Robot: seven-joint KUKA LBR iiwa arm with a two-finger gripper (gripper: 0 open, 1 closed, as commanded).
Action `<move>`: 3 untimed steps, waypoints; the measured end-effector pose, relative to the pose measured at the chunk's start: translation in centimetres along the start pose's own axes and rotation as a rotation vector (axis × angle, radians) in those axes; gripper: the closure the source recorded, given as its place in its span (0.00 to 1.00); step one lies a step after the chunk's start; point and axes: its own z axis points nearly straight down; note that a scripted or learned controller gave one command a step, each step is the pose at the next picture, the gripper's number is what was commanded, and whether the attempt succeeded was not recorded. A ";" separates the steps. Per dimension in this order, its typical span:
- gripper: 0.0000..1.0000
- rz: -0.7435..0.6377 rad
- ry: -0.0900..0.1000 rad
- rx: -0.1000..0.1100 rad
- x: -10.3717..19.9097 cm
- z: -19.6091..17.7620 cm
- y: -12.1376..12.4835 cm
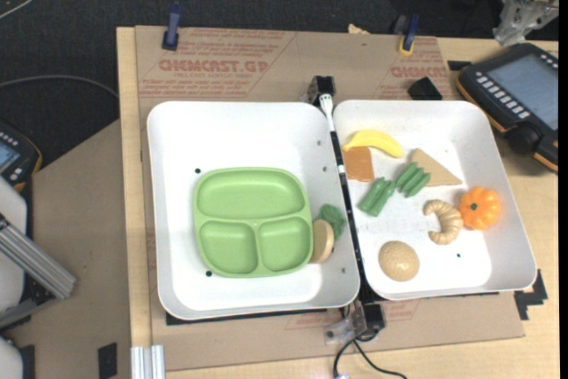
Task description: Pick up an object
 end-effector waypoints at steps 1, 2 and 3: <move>1.00 -0.001 -0.003 -0.004 0.0 -1.1 0.1; 1.00 -0.002 -0.006 -0.008 0.0 -2.2 0.1; 1.00 -0.002 -0.009 -0.011 0.0 -3.3 0.2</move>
